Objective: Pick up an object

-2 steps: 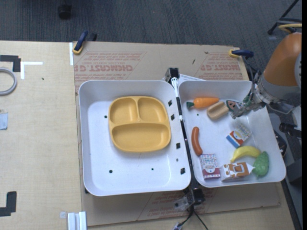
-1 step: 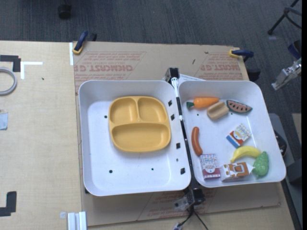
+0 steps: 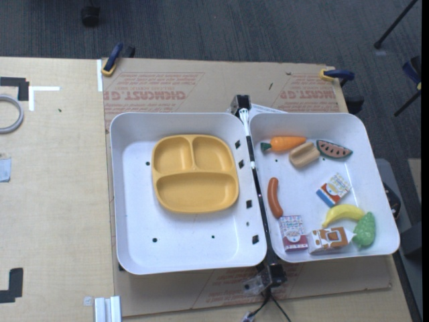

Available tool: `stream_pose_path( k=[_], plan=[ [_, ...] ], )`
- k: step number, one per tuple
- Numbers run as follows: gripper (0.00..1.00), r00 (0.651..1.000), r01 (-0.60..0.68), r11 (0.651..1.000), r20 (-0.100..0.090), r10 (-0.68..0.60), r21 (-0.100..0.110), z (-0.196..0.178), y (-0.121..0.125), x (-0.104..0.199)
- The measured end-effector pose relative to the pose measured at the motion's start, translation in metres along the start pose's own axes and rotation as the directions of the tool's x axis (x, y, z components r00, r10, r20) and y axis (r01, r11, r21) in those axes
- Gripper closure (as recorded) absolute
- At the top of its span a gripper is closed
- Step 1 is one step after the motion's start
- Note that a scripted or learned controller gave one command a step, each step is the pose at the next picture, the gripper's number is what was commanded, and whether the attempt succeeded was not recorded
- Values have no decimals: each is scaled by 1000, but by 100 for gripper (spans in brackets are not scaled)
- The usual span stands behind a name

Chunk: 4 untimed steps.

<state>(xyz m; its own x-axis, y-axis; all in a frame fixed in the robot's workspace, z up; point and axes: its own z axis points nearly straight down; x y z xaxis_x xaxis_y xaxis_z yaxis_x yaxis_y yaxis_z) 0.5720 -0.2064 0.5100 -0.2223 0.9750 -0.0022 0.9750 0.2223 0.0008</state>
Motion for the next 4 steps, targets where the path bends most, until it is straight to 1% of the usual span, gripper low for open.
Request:
stream_pose_path(
  k=[3, 4],
  plan=[
    [100, 1000, 6, 1000, 8, -6, -5, -28, 3, -1],
    [0, 1000, 6, 1000, 7, -6, -4, -28, 3, -1]
  ],
)
